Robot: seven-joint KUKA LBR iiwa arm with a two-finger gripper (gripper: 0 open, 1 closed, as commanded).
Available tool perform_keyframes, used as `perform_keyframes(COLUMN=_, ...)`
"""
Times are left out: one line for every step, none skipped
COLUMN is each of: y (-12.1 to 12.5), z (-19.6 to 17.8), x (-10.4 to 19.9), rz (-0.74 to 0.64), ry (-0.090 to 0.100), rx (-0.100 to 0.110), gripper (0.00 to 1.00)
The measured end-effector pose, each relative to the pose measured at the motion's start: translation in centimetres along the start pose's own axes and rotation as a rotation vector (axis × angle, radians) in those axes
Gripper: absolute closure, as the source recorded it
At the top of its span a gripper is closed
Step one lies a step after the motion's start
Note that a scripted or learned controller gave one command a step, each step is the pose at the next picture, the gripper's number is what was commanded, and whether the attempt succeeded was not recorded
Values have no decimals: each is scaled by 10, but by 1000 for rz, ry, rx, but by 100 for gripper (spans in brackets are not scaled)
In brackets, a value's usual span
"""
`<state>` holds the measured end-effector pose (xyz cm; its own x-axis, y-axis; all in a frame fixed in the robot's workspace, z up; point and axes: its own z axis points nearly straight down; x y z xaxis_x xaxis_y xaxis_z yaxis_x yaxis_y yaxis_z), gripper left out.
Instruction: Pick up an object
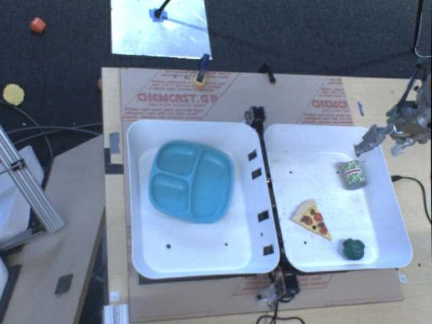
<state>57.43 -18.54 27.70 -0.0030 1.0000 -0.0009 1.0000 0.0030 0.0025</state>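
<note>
Claw (379,140) above right bin, can (352,175) just below-left, apart.

robot lab, two white bins (202,130) on cardboard-topped bench (297,90), loose cables (47,130), aluminium framing (27,187)

A blue divided plate (191,182) sits in the far bin (145,262), well apart from the fingers (379,140).
</note>
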Motion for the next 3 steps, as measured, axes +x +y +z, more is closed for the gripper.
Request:
perform_keyframes(y=-12, z=157, x=-14, rz=3, ry=5, rx=16, gripper=0)
perform_keyframes(y=-52, z=191, x=59, rz=-1, ry=-1, rx=-7, gripper=0)
perform_keyframes(y=-64, z=189, x=102, rz=0, ry=-3, rx=-11, gripper=0)
